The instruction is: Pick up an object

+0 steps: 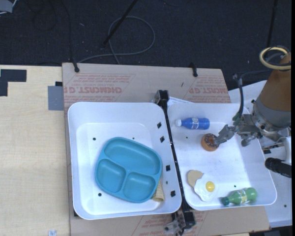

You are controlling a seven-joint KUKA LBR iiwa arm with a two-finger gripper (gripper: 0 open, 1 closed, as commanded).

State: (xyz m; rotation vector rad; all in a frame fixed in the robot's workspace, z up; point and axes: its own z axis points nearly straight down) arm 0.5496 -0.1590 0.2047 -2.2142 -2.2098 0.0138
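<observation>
Reaching in from the right, the gripper (225, 133) hovers just beside the brown donut (209, 142) in the right bin (265, 181); whether it grips anything I cannot tell. Leftward, a blue divided plate (128, 169). Nearby: blue bottle (194, 124), green bottle (240, 196), fried egg (206, 188).
</observation>
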